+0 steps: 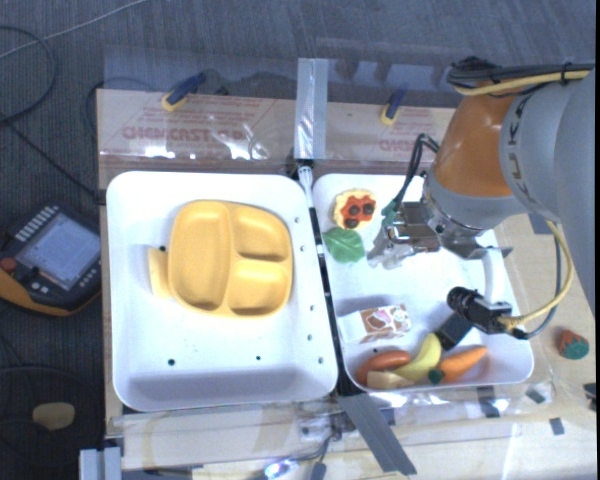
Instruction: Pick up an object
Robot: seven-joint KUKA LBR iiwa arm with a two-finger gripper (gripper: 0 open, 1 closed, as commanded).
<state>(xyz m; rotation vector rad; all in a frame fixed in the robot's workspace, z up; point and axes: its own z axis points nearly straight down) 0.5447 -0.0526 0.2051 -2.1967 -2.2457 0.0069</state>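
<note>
My gripper [388,246] hangs over the upper middle of the right bin [510,368], just right of a green toy vegetable [344,245]. A yellow pizza slice with red dots [354,207] lies at the bin's far left corner. Below the gripper lies a small printed packet [385,319]. Along the near wall sit a banana [424,355], an orange carrot [464,361], a red sausage-like piece [390,359] and a pale bread piece [378,378]. Nothing is visibly held.
The left bin [130,368] holds a yellow divided plate [228,256]. A strawberry toy [573,345] lies on the bench outside the right bin. A teach pendant [48,260] rests on the floor at left. Clamps [183,90] hold the back board.
</note>
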